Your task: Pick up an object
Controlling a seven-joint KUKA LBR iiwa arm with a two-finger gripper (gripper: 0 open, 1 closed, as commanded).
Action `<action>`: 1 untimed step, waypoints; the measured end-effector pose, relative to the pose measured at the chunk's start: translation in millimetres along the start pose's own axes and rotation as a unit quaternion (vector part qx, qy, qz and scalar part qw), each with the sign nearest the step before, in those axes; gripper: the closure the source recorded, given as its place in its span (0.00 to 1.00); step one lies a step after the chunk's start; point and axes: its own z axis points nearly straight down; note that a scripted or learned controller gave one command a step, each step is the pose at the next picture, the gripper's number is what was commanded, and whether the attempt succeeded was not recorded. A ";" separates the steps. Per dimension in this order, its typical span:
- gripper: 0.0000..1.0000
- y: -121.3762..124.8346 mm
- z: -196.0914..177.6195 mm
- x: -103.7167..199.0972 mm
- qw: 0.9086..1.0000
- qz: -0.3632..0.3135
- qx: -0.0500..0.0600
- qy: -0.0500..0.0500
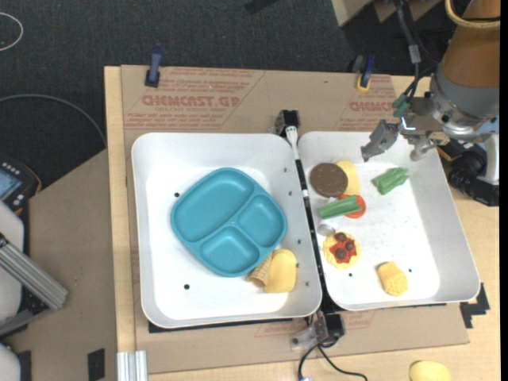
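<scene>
The gripper (399,143) hangs wide open with nothing in it. The green toy (390,181) lies just below it, long way pointing up-right.

You look down at a slant from one fixed camera above the bench (238,94), far enough to frame both the left bin (151,213) and the right bin (432,244), with the arm (468,62) entering at right.
</scene>
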 end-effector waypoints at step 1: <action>0.00 -9.5 4.5 78.0 1.000 -0.004 0.001 0.002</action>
